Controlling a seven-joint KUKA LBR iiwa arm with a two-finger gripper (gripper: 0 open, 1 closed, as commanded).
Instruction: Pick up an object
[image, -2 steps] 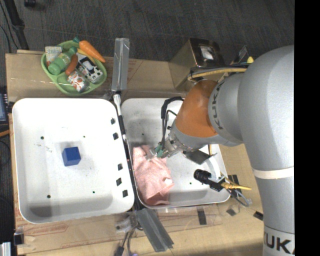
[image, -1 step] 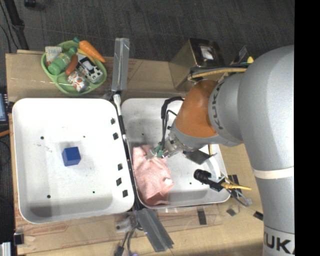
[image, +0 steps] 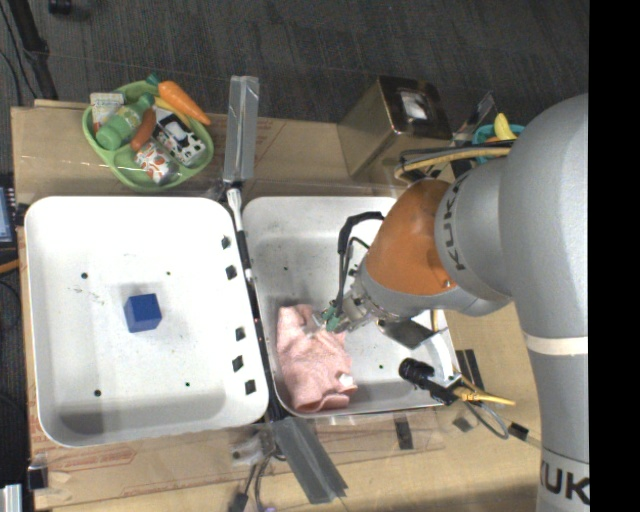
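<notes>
A crumpled pink cloth (image: 312, 362) lies in the right bin (image: 300, 230), near its front left corner. My gripper (image: 335, 317) hangs just over the cloth's upper right edge, reaching down from the grey and orange wrist. A blue cube (image: 143, 311) sits alone in the left bin (image: 70, 390), left of its middle. The wrist hides much of the right bin's far side.
A green bowl (image: 147, 133) with a carrot and other toy foods stands behind the left bin. A tan box (image: 392, 122) sits behind the right bin. A raised divider (image: 245, 300) with black clips separates the bins.
</notes>
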